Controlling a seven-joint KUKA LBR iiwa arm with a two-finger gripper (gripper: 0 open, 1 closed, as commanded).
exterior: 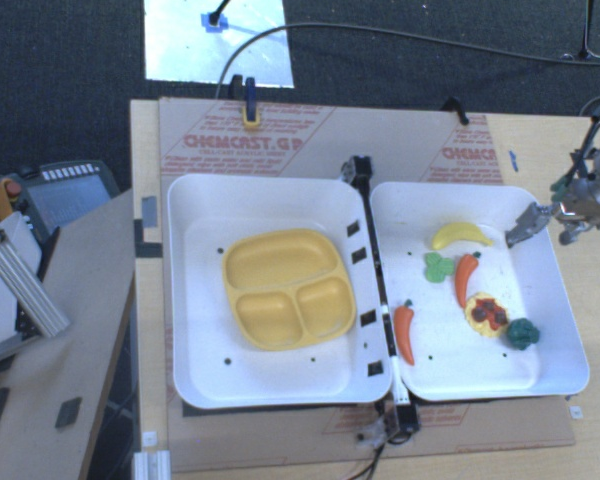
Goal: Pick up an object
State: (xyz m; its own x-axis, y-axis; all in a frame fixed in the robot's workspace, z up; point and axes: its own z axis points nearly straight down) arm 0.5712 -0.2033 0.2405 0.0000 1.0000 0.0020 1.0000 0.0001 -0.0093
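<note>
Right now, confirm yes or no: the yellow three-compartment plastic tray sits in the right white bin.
No. The yellow three-compartment plastic tray lies in the left white bin.

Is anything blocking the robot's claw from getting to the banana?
Nothing visible is in the way. The gripper hangs over the right bin's far right side, and the banana lies a little to its left with bare white bin floor between them. The carrots and other toy food lie nearer the camera, off that path.

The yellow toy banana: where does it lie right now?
The yellow toy banana lies in the right white bin, toward its far edge, just above the orange toy carrot and the small green toy.
</note>
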